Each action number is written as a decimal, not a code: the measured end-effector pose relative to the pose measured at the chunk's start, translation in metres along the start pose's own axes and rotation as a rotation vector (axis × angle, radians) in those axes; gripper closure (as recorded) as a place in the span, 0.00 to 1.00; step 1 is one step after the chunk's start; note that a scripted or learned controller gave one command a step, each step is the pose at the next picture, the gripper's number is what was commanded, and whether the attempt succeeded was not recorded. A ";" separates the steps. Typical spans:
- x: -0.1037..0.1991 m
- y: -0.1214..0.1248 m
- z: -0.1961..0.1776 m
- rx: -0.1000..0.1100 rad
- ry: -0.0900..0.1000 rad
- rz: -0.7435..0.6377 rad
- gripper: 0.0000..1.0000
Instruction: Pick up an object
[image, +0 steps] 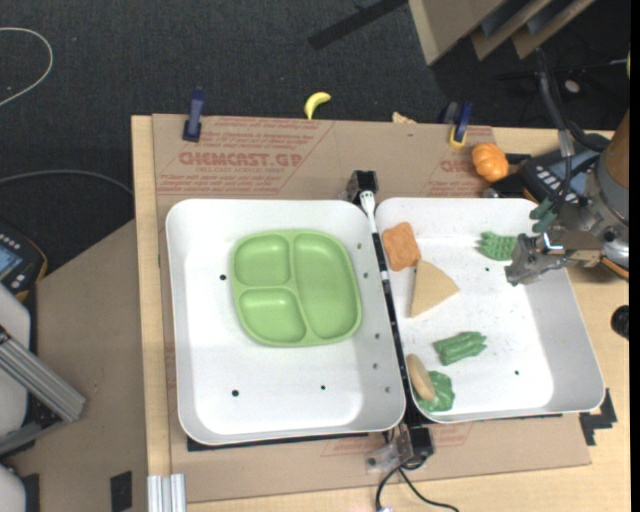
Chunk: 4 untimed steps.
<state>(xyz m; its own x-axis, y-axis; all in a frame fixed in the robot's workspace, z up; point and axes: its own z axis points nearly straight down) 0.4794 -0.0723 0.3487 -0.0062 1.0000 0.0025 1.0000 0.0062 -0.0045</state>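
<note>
Gripper (524, 268) low over the right bin's (560, 400) upper right, arm reaching in from the frame's right edge.
Whether it is clenched or released cannot be told. Just left of it lies a green toy (495, 244); an orange block (401, 246), tan wedge (432, 290) and another green piece (460, 347) sit left and lower.

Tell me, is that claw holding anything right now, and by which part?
It cannot be told. The claw hangs over the right bin, beside a small green toy, but no object shows between its tips.
</note>
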 end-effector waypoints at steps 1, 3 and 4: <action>0.068 0.000 0.003 -0.002 -0.001 0.000 1.00; 0.236 0.001 -0.041 -0.009 0.000 -0.003 1.00; 0.152 0.001 -0.029 -0.001 -0.004 0.013 1.00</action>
<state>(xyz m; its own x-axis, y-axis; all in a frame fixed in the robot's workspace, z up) 0.4792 0.0800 0.3785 0.0063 1.0000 -0.0013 1.0000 -0.0063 -0.0032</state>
